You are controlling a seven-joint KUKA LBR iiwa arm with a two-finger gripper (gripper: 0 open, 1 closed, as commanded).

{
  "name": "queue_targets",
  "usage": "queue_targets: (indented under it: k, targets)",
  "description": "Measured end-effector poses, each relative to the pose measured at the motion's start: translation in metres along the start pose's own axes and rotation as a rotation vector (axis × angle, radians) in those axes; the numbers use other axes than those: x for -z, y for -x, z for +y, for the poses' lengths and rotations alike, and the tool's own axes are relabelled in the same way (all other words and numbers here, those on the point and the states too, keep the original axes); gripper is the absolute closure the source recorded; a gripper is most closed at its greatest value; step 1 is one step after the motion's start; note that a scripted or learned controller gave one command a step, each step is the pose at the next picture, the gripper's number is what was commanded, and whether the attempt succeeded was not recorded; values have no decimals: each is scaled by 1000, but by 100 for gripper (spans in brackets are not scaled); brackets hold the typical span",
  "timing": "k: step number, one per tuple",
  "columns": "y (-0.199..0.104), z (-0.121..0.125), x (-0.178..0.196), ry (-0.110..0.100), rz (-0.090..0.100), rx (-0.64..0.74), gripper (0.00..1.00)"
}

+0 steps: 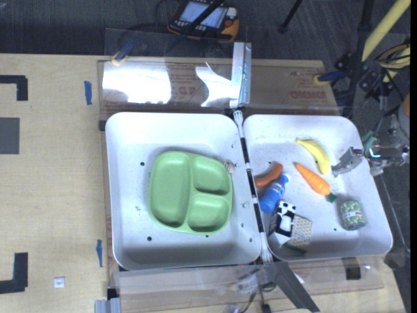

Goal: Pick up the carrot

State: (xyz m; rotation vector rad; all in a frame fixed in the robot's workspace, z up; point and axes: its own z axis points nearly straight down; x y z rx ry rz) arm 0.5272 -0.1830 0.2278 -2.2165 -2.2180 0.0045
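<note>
Two white bins sit side by side; the left bin (124, 194) holds a green divided plate (190, 191). The right bin (365, 240) holds the carrot (312, 178), lying diagonally, its tip up-left and its green stem end down-right, just below a banana (315, 154). The gripper (348, 162) hovers at the bin's right side, just right of the carrot; whether it is spread or pressed together cannot be determined.

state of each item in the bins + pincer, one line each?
carrot: lying flat in right bin, ungrasped
banana: lying flat, just behind the carrot
sausage: lying by the divider
blue bottle: on its side
green plate: flat, right way up in left bin
pincer: over right bin's right side, holding nothing
</note>
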Motion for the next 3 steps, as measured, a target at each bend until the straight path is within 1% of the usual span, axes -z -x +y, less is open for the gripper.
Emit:
queue_targets:
  k: [1,2,3]
  targets:
    - [10,19,-135,3,-1,83,0]
    - [11,19,-129,0,0,80,100]
    - [-48,13,-10,7,-3,133,100]
